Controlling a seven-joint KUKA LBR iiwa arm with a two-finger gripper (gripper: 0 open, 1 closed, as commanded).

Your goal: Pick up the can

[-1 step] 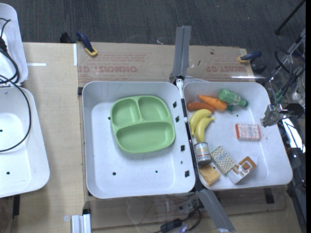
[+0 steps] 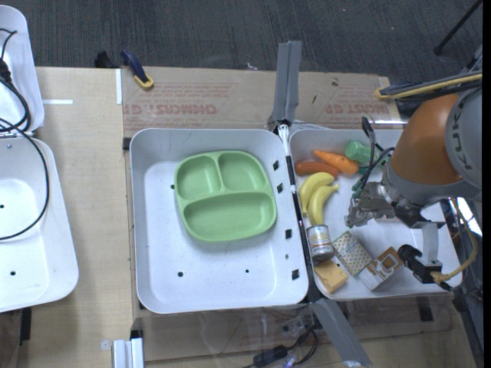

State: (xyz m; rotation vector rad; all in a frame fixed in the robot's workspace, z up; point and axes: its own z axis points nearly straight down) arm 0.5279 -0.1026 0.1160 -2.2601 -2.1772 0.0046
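The can (image 2: 319, 241) is small and silver with a reddish label. It lies in the right bin (image 2: 449, 286) by the left wall, just below the bananas (image 2: 316, 192). My gripper (image 2: 359, 215) hangs over the middle of the right bin, to the right of the can and a little above it, apart from it. Nothing shows between its fingers. The arm's orange band (image 2: 430, 148) sits above it on the right.
Two carrots (image 2: 328, 162) and a green item (image 2: 359, 151) lie at the right bin's far end. A patterned packet (image 2: 352, 253), a yellow block (image 2: 331, 275) and a small box (image 2: 383, 267) crowd the near end. The left bin (image 2: 153, 274) holds a green divided plate (image 2: 225, 195).
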